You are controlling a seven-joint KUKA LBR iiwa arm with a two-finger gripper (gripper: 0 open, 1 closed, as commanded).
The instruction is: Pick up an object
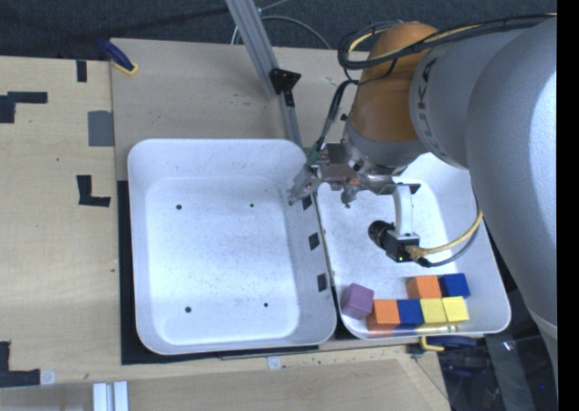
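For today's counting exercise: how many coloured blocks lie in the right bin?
6, clustered at its near edge: purple, orange, blue, yellow, orange, blue. The arm may hide more.

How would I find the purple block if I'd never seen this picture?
Look at the right white bin, the one under the grey arm. Along its near edge sits a cluster of blocks in orange, blue and yellow. The purple block lies at the cluster's left end, tilted, the only purple one.
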